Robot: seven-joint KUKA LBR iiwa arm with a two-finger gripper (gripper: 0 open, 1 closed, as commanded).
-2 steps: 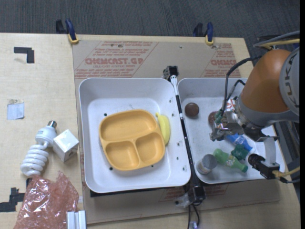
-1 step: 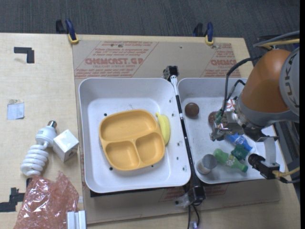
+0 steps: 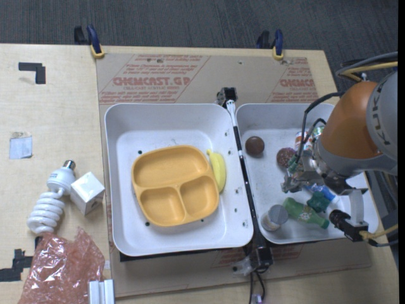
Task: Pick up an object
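Two shallow white bins side by side on the bench: left bin (image 3: 120, 170) and right bin (image 3: 259, 116). Left bin holds 2 items: one yellow three-compartment tray (image 3: 176, 185), and one banana (image 3: 218, 170) touching the tray's right edge. Right bin holds approx. 5 visible items: one brown ball (image 3: 255, 145) toward the bin's far left; one reddish speckled ball (image 3: 285, 156) to its right; one grey cup-like obj. (image 3: 276, 216) near the front wall; one green bottle (image 3: 305, 211) lying on its side just beside the cup; one blue item (image 3: 321, 195), partly hidden by the arm. Gripper (image 3: 295, 181) is low in the right bin, betw. the speckled ball and the green bottle; open or closed cannot be told. Outside the bins, left of bench: one spiral light bulb (image 3: 50, 202), one small white box (image 3: 87, 192), one crumpled pink plastic bag (image 3: 60, 268).
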